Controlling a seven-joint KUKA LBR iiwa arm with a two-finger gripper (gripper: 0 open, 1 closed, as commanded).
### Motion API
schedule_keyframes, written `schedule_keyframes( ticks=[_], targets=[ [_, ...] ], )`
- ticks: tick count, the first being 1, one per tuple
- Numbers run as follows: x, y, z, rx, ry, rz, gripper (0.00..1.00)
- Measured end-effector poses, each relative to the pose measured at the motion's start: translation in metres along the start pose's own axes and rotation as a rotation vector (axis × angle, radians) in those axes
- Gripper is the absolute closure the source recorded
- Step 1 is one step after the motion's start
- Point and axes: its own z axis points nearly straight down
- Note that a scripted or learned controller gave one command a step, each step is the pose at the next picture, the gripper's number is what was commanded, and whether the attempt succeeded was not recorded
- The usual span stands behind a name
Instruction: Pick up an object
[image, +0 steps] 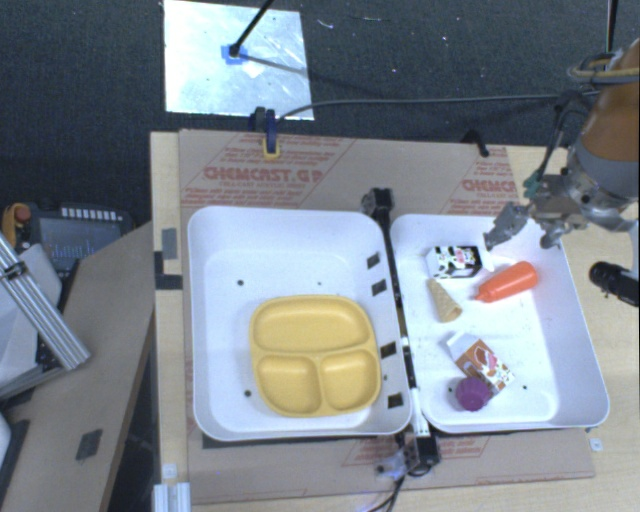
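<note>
The jaws (527, 228) stand spread apart, holding nothing, above the right bin's (575, 385) far edge, just beyond the orange carrot (506, 282). Left of the carrot lie a small cow-print carton (454, 261) and a cone (445, 299).

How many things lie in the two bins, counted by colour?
Yellow: 1, divided tray
Orange: 1, carrot
Purple: 1, ball
Tan: 1, cone
Printed cartons: 2, black-and-white carton, brown-and-white carton
Total: 6
</note>
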Motion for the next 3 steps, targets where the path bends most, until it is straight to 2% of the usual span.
schedule_keyframes(
  ticks=[1,3],
  targets=[
    [0.0,0.002,-0.007,-0.012,-0.002,-0.002,0.0],
    [0.002,-0.006,0.104,-0.007,-0.001,0.0,0.0]
  ],
)
